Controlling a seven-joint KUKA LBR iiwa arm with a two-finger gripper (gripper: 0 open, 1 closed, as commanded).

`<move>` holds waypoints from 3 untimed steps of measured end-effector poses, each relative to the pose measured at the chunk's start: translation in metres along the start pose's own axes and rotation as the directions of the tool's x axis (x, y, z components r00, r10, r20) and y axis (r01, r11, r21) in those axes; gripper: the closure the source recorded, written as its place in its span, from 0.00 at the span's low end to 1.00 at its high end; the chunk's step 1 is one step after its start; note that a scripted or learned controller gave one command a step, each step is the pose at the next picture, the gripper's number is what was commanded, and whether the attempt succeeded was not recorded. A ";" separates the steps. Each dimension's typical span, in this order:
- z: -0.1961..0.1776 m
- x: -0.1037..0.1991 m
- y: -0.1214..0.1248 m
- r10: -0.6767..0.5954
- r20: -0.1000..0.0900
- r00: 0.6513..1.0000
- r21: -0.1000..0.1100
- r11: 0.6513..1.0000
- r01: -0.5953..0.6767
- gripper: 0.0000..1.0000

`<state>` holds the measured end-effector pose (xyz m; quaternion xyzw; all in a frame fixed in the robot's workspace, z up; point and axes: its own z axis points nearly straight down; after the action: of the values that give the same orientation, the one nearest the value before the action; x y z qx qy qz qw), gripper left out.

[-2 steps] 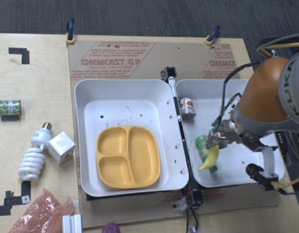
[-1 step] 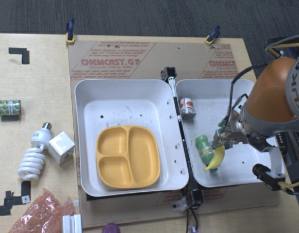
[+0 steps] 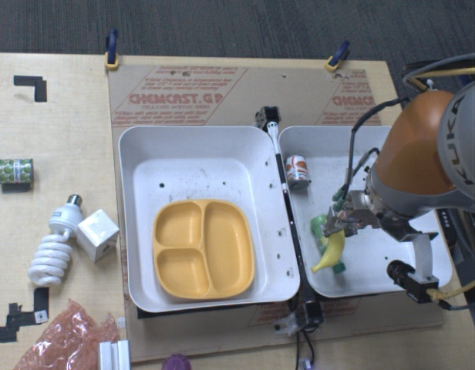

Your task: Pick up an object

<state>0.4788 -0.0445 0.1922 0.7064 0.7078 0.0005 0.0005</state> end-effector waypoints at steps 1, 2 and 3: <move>0.000 -0.009 -0.001 0.003 0.000 1.000 0.001 1.000 -0.003 1.00; 0.000 -0.014 -0.001 0.003 0.000 1.000 0.002 1.000 -0.003 1.00; 0.000 0.011 0.000 0.000 0.000 1.000 0.000 1.000 0.000 1.00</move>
<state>0.4788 -0.0337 0.1922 0.7063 0.7079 0.0004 0.0004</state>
